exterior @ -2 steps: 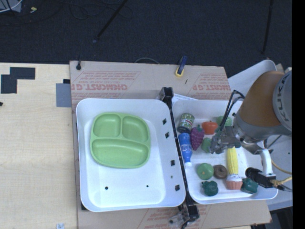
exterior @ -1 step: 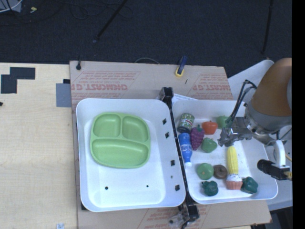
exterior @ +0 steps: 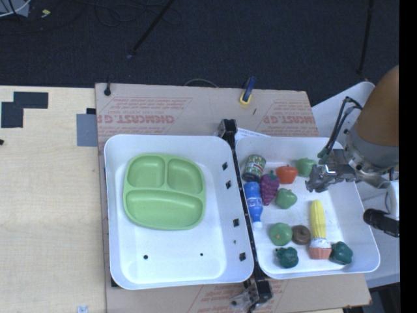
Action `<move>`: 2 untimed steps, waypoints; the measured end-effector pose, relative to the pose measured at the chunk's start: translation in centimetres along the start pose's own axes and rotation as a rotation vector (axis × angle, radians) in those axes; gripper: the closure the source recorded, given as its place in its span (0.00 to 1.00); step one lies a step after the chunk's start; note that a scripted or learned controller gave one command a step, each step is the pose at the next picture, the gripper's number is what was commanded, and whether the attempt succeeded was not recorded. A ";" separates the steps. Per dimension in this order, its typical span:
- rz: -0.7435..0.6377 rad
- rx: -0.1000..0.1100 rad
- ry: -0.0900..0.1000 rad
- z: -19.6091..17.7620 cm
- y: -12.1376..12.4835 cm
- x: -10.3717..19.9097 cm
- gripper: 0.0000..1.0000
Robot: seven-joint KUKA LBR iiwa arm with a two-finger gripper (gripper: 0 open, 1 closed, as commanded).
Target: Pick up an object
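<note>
The right bin (exterior: 365, 207) holds several toy foods: a tin can (exterior: 254, 167), a blue bottle (exterior: 253, 201), purple grapes (exterior: 269, 186), a red pepper (exterior: 285, 173), a yellow corn cob (exterior: 317, 218), a brown donut (exterior: 301, 234), a cupcake (exterior: 320, 248) and several green pieces such as one at the bin's far side (exterior: 303, 167). My gripper (exterior: 316, 180) hangs over the right half of this bin, just right of the red pepper and above the corn cob's far end. Nothing shows between its tips.
The left bin (exterior: 130, 253) carries a light green divided plate (exterior: 164, 192). A black divider (exterior: 238, 201) runs between the bins. The arm's grey body with its orange band (exterior: 384, 119) reaches in from the right. A dark broccoli piece (exterior: 287, 257) lies near the front rim.
</note>
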State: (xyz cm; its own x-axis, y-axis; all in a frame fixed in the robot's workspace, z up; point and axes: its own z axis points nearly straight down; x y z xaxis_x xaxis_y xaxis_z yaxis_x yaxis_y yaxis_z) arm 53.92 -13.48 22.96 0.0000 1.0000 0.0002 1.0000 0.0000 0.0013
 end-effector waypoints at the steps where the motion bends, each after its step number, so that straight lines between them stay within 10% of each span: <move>1: -0.004 0.002 0.001 -0.9 2.4 4.7 1.00; 2: -0.004 0.003 0.002 -1.0 3.8 9.4 1.00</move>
State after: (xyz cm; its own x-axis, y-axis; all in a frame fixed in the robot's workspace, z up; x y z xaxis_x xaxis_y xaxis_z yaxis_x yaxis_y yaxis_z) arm 57.73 -4.12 23.98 -0.0036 1.0000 0.0017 1.0000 0.0036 -0.0017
